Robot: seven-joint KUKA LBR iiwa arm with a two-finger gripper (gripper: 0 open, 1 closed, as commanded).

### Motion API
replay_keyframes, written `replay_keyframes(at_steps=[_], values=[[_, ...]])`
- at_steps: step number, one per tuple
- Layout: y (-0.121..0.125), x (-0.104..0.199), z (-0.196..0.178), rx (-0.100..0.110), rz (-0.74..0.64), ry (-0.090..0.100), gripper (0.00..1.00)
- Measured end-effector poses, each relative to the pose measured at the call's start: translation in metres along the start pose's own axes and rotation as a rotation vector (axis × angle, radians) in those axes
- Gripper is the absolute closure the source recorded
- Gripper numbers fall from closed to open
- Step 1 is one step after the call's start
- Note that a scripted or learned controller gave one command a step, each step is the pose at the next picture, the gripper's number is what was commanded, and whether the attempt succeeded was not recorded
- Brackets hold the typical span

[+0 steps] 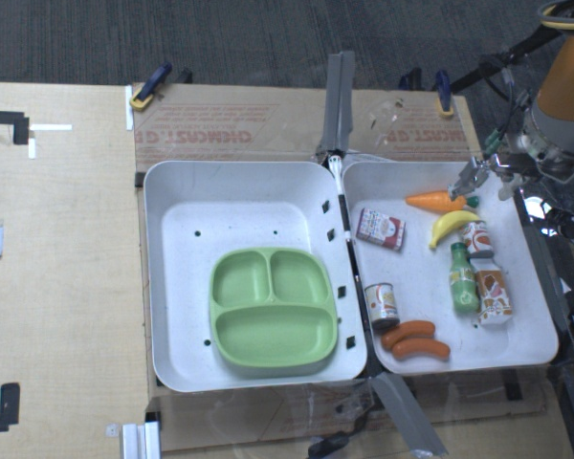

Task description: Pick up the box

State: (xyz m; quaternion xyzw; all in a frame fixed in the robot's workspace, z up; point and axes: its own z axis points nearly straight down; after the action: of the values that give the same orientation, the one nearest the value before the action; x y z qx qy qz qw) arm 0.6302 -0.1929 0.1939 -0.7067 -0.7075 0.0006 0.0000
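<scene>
Look at your gripper (474,175): it hangs over the far right corner of the right bin (545,352), and from this angle you cannot tell how its tips are set. Just below and left of it lies the carrot (432,200), nearly touching, with the banana (452,226) right beneath that. Your box (380,229), the small red and white one, sits farther left of the gripper and a little nearer you, lying flat and well apart from it. Below the gripper stand a green bottle (463,280) and a carton (494,296) side by side. Down at the near-left you have a can (382,305) and two sausages (416,339). Across the divider, far left of the gripper, a green divided plate (273,307) rests in the left bin (163,256).
</scene>
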Motion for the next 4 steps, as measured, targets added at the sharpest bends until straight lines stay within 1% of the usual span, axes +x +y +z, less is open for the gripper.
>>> replay_keyframes(at_steps=[1, 2, 3, 4], values=[[0.000, 0.000, 0.000, 0.000, 0.000, 0.000, 0.00], [0.018, 0.068, 0.062, 0.002, -0.045, 0.001, 0.00], [-0.003, 0.124, 0.002, 0.000, 0.342, -0.001, 0.00], [-0.027, 0.091, 0.089, 0.001, 0.278, 0.000, 0.00]])
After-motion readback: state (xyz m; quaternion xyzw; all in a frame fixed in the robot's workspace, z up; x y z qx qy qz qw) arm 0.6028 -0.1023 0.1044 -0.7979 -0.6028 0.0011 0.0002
